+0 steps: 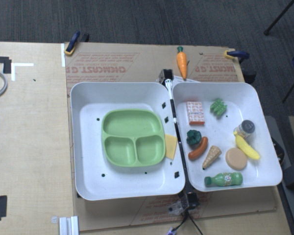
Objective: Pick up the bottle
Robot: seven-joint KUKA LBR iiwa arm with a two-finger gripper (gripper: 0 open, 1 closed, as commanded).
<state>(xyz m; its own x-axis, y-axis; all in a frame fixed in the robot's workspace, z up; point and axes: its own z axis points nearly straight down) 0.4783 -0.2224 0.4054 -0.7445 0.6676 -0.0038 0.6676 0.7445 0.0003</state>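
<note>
The bottle (224,179) lies on its side at the lower edge of the right bin (264,109), green with a pale label, its cap pointing toward the frame's left and its body almost against the bin's near wall. Just above it sit a tan bun (236,158), a cone (210,156) and a red sausage (197,149); a banana (247,147) and a small jar (245,128) lie further up and right. The left bin (83,146) holds a green tray (134,137) with a yellow wedge (171,146) beside it.

As for the claw, I cannot tell whether it is open or closed from where I stand.

My worry is that wall. The bottle is tucked so close to the lower rim that one finger may land on the sloped side and skid, or push the bottle away. It is round and lying flat, so a pinch along its length would likely roll it out. The bun and cone crowd the upper side, and a finger coming down there could catch one of them instead. A grip near the narrow cap looks likely to slip.
</note>
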